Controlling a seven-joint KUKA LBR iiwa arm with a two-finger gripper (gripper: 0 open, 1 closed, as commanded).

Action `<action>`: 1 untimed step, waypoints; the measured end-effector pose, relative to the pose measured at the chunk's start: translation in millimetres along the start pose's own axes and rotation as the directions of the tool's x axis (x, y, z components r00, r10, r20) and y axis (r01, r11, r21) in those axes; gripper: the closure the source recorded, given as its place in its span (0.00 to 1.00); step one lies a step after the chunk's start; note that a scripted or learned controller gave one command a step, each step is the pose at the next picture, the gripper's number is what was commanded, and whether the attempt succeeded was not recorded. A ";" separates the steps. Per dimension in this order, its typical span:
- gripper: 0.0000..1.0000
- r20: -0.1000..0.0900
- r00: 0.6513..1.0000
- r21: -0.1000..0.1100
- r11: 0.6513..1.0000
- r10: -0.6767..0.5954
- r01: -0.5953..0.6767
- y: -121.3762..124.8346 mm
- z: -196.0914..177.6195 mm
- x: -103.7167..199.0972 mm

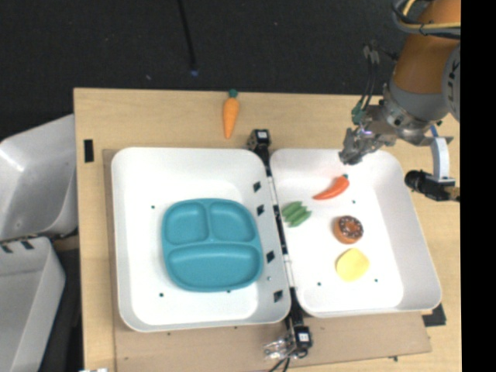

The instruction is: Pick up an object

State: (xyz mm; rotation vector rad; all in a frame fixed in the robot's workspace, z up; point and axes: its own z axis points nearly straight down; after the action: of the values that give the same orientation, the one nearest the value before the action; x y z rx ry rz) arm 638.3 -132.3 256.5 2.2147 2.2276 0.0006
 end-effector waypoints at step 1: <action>1.00 -0.001 1.000 0.001 1.000 -0.001 0.001 -1.5 -7.7 50.7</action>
State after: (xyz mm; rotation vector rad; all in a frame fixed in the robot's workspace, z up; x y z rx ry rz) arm 636.4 -81.5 264.2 2.2150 2.2298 0.0007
